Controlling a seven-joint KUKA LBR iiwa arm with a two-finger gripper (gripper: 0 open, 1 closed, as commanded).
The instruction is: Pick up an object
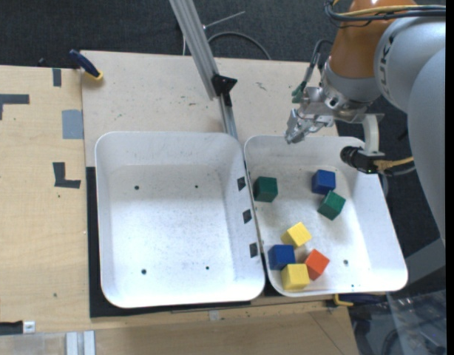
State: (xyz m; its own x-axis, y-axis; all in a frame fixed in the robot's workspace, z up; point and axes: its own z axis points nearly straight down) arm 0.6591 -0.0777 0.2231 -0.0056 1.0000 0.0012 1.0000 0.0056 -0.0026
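All seven blocks sit in the right-hand bin [375, 198], lower right of frame. Dark green cube [265, 188] at the bin's upper left, alone. Blue cube [324, 180] upper middle, with a second green cube [331, 205] tilted just below it. Bottom cluster: yellow cube [299, 234] on top, blue cube [281, 256] lower left, red-orange cube [316, 262] lower right, yellow cube [295, 276] at the bottom, packed close.

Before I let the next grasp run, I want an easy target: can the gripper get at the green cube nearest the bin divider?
Probably yes. The gripper hovers over the right bin's far rim, and that green cube sits alone on bare floor, apart from the other blocks. The nearby divider wall might crowd one side.
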